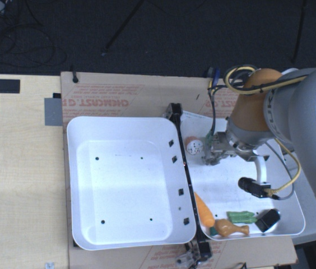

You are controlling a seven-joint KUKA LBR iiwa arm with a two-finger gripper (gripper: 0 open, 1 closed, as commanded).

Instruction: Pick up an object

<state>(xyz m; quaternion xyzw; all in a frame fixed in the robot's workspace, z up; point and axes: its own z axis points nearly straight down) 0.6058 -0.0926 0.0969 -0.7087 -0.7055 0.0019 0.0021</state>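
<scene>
My gripper (213,152) hangs low over the back left part of the right bin (292,228), under the orange-banded wrist. Just to its left a small white ball with dark dots (193,146) rests close to the bin's left wall, apart from the gripper. Along the front of this bin lie an orange carrot (203,209), a tan gourd-shaped toy (231,227), a green flat piece (241,216) and a black block (268,220).
The left bin (77,150) stands beside the right one, with a black clip rail (183,172) between them. A black fitting on a yellow cable (254,186) hangs from the arm over the right bin's middle. Cardboard (119,97) lies under both bins.
</scene>
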